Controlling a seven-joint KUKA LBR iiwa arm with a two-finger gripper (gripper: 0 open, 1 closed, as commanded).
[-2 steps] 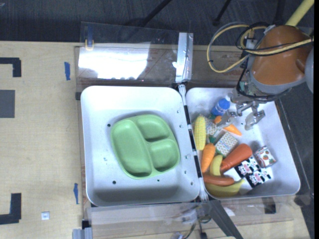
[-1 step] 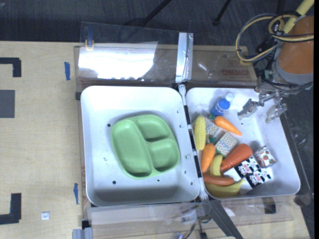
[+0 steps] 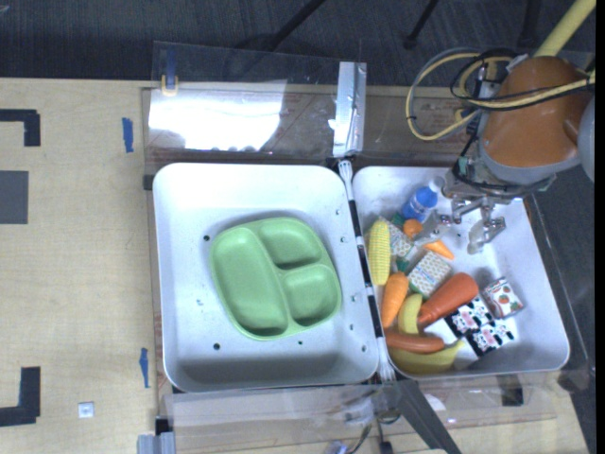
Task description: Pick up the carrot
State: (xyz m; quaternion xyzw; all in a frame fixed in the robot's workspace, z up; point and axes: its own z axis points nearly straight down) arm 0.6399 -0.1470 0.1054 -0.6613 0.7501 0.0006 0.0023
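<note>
Your gripper (image 3: 480, 223) hangs over the far part of the right bin (image 3: 544, 282), near its back edge; its metal fingers point down with a visible gap between them and nothing caught in that gap. Above it you see the wrist's rounded orange band (image 3: 531, 112), with yellow and black cables (image 3: 444, 88) looping off behind the bin's far left corner. Just to the gripper's left, a small clear bottle with a blue cap (image 3: 422, 202) lies tilted, and a little orange wedge-shaped piece (image 3: 440, 250) sits just below the fingers. The carrot (image 3: 451, 297) you are after lies near the middle of the right bin, a smooth, tapered orange cone pointing toward the near left, apart from the gripper. A second, smaller orange carrot-like piece (image 3: 394, 298) stands beside it toward the left wall. A knobbly yellow corn cob (image 3: 378, 251) runs along that left wall, a patterned box (image 3: 427, 272) rests between cob and carrot, and a curved yellow banana (image 3: 425, 351) lies along the near edge. A small red-and-white carton (image 3: 503, 299) and a black-and-white patterned box (image 3: 482, 327) sit on the carrot's right. In the left bin (image 3: 180, 206), a matte green divided plate (image 3: 275, 274) with three rounded compartments lies in the middle.
</note>
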